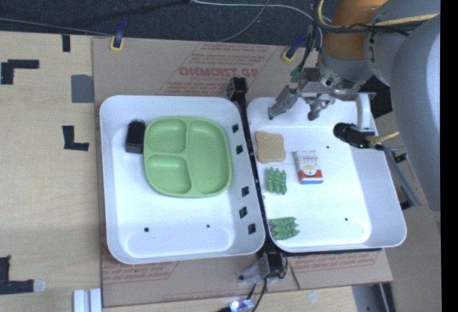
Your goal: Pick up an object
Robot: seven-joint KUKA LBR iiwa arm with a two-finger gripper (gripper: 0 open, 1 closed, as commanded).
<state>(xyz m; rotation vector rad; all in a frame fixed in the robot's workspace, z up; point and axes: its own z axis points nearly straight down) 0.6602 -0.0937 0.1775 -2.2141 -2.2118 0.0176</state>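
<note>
White bins are set side by side on the bench (43, 160). In the left bin (114, 182), a green divided plate (188, 157) is laid, with a black block (135, 136) touching its left edge. In the right bin (358, 210) are listed: a tan bread slice (270, 147), a small red-and-white carton (309, 167), a green leafy piece (276, 180) and a green pea pod (284, 227). The gripper (295, 111) is held over the right bin's far edge, above the bread slice; its fingers (278, 106) are spread apart and nothing is held between them.
</note>
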